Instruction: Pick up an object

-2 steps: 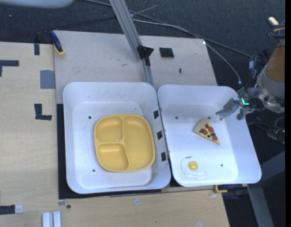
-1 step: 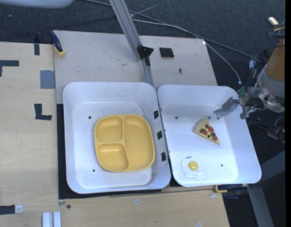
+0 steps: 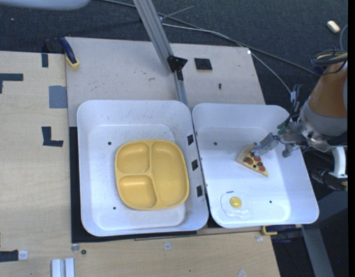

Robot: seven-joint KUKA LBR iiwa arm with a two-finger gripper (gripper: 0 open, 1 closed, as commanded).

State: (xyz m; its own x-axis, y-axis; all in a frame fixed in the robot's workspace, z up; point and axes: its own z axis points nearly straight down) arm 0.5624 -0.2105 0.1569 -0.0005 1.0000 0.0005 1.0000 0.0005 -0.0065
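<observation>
A toy pizza slice [image 3: 254,163] lies in the right bin [image 3: 223,120], toward its right side. A toy fried egg [image 3: 235,203] rests near that bin's front edge. My gripper [image 3: 262,148] reaches in from the right, its tips low and right at the slice's upper edge. I cannot make out whether they touch the slice. A yellow divided plate [image 3: 152,173] sits in the middle of the left bin [image 3: 96,126].
The arm's wrist with its orange band [image 3: 330,97] hangs over the right bin's right rim. A slanted metal pole [image 3: 157,27] runs down to the gap between the bins. Cables lie on the dark floor behind the bench.
</observation>
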